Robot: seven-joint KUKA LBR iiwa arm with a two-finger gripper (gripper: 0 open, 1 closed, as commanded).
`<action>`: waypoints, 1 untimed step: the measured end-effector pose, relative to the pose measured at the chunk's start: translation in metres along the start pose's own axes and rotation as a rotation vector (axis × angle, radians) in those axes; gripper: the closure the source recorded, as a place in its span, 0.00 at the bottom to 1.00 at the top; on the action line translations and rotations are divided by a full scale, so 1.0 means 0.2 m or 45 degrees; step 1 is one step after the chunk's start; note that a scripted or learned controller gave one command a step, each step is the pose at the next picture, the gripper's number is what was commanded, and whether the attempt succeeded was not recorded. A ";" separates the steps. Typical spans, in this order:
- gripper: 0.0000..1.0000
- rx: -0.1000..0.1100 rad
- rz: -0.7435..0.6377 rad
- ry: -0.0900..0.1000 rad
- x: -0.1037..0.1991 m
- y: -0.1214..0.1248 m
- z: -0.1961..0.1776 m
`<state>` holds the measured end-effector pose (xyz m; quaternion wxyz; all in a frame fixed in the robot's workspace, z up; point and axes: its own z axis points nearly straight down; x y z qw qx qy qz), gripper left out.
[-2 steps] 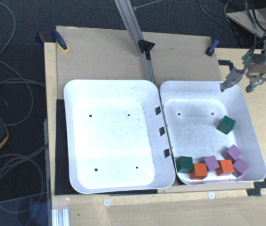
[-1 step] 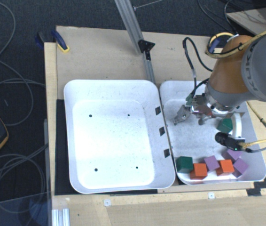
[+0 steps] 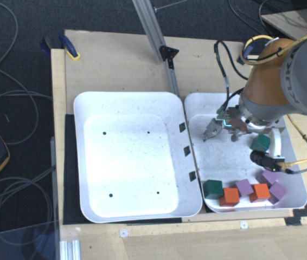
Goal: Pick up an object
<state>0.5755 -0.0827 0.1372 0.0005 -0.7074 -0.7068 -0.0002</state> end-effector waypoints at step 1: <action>0.00 -0.013 0.004 -0.008 -0.34 -0.03 -0.54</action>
